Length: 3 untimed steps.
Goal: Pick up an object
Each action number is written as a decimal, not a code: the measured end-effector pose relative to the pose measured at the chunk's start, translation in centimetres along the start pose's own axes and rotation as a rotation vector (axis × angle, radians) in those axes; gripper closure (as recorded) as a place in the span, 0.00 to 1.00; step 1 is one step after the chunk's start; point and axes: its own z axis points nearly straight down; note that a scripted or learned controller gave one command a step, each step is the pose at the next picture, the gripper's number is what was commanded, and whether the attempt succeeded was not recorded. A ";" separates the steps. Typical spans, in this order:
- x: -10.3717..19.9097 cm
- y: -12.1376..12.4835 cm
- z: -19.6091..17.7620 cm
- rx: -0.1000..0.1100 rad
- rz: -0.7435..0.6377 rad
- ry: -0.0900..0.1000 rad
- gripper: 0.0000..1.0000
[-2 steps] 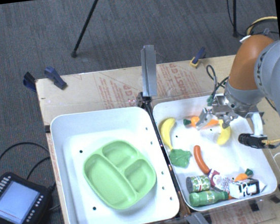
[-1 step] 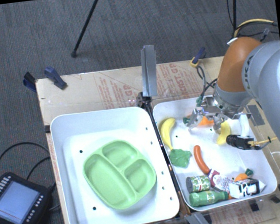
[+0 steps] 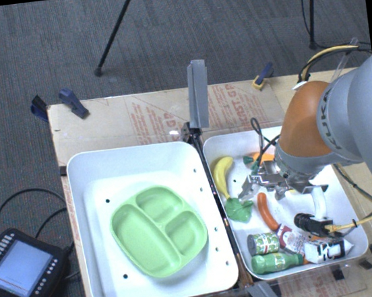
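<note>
On the bench [image 3: 128, 121]: 2 shallow white bins sit side by side, with a grey upright post [image 3: 199, 95] at the far end of the seam between them.
Left bin [image 3: 86, 191]: it holds 1 pale green divided tray [image 3: 158, 231] with 3 compartments, lying flat near the middle and turned at a slant to the bin's walls.
Right bin [image 3: 354, 224]: it holds the small objects, crowded toward its left wall and near edge.
Arm: the grey arm with its orange band [image 3: 306, 128] reaches in from the right edge and hangs over the far half of the right bin.
Hand [image 3: 267, 185]: it sits low over the right bin's middle, just above the orange sausage; its fingers look spread apart with nothing between them, though the metal parts are small and hard to read.
Banana [image 3: 222, 173]: yellow, curved, lying along the right bin's left wall.
Green leaf piece [image 3: 239, 209]: just nearer than the banana, close to the left wall.
Orange sausage [image 3: 268, 212]: lying lengthwise near the bin's middle, beside the green piece.
Near edge of right bin: a green can [image 3: 263, 243] and a green bottle [image 3: 275, 261] lie side by side; a black and white item [image 3: 325, 250] lies in the near right corner.
</note>
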 end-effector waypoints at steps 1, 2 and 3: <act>-0.2 -0.1 -0.9 0.003 0.010 0.003 1.00; 0.1 3.1 -0.1 -0.003 -0.093 -0.001 1.00; 4.6 4.9 -10.1 -0.004 -0.080 -0.003 1.00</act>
